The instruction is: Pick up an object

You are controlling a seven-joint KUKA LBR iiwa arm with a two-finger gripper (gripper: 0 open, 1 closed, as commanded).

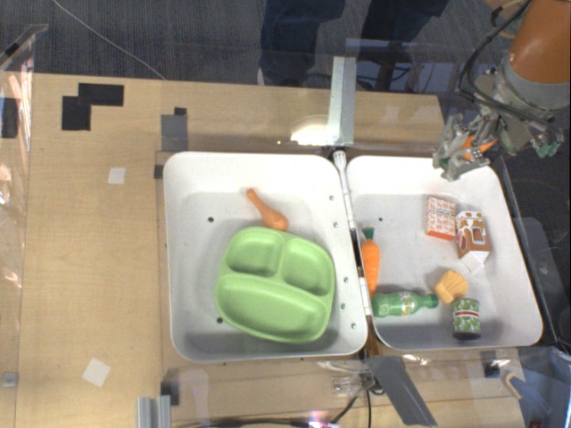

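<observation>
Camera view: my jaws [459,154] hang over the right bin's [513,239] far right corner, can't tell how open, nothing visibly held. Task barely begun. Candidates all lie in that bin: carrot [370,261] at left edge, green bottle [403,304], can [466,317] near front, two cartons [455,224] mid-right. Grasp and lift remain.
</observation>
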